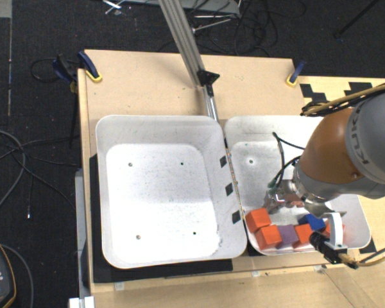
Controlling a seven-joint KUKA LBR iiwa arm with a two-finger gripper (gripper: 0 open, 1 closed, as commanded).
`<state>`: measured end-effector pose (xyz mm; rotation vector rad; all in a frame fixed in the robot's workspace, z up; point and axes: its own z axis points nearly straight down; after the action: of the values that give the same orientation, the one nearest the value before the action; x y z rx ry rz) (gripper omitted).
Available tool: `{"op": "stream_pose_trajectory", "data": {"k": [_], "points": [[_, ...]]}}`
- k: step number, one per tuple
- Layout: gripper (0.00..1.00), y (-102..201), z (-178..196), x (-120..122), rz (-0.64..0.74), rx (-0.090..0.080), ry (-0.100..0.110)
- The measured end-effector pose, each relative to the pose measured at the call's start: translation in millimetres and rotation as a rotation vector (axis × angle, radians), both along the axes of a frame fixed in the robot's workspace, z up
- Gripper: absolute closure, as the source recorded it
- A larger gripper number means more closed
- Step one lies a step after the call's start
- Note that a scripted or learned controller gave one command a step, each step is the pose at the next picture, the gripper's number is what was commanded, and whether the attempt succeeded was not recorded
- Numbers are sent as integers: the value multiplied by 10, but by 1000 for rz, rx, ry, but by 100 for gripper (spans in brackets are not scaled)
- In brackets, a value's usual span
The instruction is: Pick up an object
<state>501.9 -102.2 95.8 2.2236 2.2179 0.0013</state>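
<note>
Hanging over the right bin (256,147), the claw (283,196) nears orange blocks (259,219); its grip cannot be told.

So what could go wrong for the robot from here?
The blocks sit packed together in the near corner of the right bin, so the gripper might nudge several and grab none. They also lie close to the bin's wall, which the fingers could hit. The arm's wrist covers part of the pile, so some blocks are hard to see.

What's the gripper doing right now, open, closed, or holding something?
Gripper: cannot be told; it sits low in the right bin above the orange blocks, under the arm's wrist.
</note>
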Motion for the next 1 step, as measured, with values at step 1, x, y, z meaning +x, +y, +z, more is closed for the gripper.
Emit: {"op": "stream_pose_trajectory", "data": {"k": [1], "points": [[0,-22,6,19,-2,-3,-5]]}}
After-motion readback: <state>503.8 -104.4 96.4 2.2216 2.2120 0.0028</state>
